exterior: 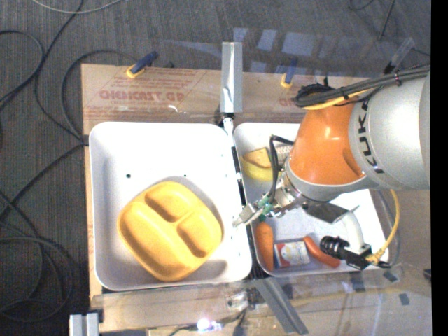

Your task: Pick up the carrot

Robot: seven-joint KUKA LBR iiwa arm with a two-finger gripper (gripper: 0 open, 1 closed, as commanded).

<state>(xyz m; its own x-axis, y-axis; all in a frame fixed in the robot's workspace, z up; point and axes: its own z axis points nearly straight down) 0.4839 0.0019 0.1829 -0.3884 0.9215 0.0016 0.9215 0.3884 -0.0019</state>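
Carrot lies in the right bin, at its near left corner, standing roughly upright in the view beside the bin wall. Left of it, the left bin holds a yellow divided tray. Above the bins, faint red writing on the cardboard cannot be read. Just beyond the carrot hangs the gripper; whether it is open, I cannot tell. "KU" shows on the grey arm.

Arm: grey, orange band above wrist, reaching in from right, wrist angled down-left. Gripper: low, small against bulky wrist; finger state unreadable from overhead.
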